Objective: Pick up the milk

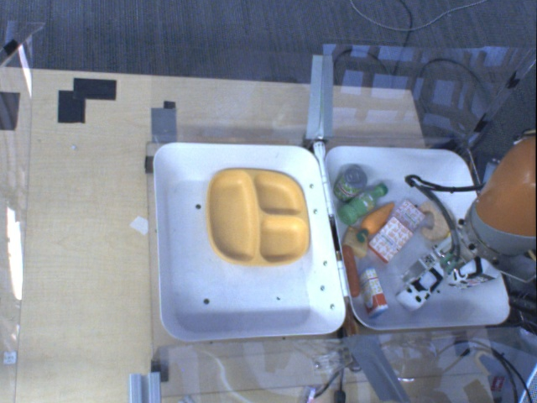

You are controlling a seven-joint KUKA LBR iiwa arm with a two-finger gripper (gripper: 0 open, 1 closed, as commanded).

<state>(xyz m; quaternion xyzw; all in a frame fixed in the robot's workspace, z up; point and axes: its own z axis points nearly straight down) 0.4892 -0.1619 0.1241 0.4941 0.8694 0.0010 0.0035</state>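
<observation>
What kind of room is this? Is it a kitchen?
Probably not a kitchen, more likely a robot lab. A robot arm reaches over two white bins on a wooden bench, with toy food like a carrot, and loose cables lie on the carpet.

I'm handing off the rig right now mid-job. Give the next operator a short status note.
Gripper: low in the right bin, near its front right; finger state unreadable, nothing seen held.
Milk: probably the red-and-white checkered carton, lying mid-bin among a can, green bottle and carrot.
Left bin: yellow divided tray.
Done: no pick.
Left: grasp the carton and lift.
</observation>
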